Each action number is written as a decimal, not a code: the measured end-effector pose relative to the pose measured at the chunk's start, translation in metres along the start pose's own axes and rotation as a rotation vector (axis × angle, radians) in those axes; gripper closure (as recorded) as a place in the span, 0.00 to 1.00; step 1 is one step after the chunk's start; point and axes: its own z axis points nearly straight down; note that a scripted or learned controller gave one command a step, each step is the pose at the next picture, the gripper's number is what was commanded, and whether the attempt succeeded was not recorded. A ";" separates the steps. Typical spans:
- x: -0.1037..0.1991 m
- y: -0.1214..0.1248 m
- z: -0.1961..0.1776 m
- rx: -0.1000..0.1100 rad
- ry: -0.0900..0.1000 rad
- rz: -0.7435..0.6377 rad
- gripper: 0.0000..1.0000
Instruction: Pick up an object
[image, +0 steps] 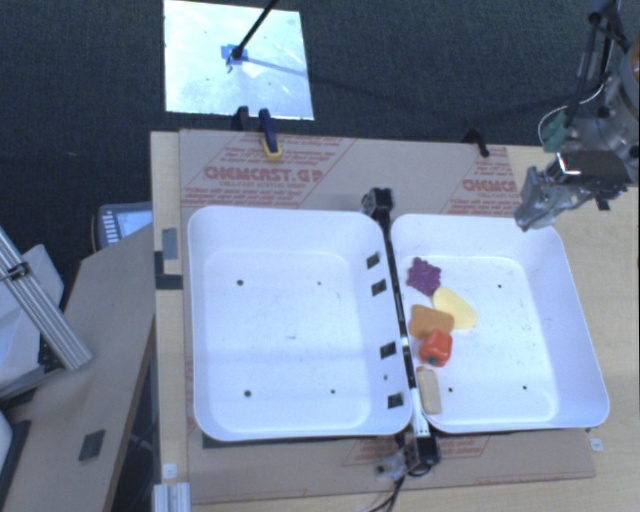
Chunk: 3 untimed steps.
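Observation:
The right bin (560, 330) holds several small items near its left wall: a purple grape cluster (425, 274), a pale yellow piece (455, 307), an orange block (430, 320), a red pepper (436, 347) and a tan stick (429, 390). My gripper (535, 208) hangs over the back right corner of this bin, well to the right of and behind the items. Nothing shows between its fingers.
The left bin (290, 320) lies beside the right one, with black clips (380, 290) along the shared divider. A shiny metal plate (240, 60) lies behind the bench. An aluminium bar (40, 310) slants at the far left. Cables hang near the arm (600, 110).

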 end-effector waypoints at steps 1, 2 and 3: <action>0.068 0.000 0.120 0.009 -0.002 0.004 1.00; 0.113 0.017 0.007 -0.014 0.002 0.006 1.00; 0.162 0.047 0.187 0.012 -0.004 0.008 1.00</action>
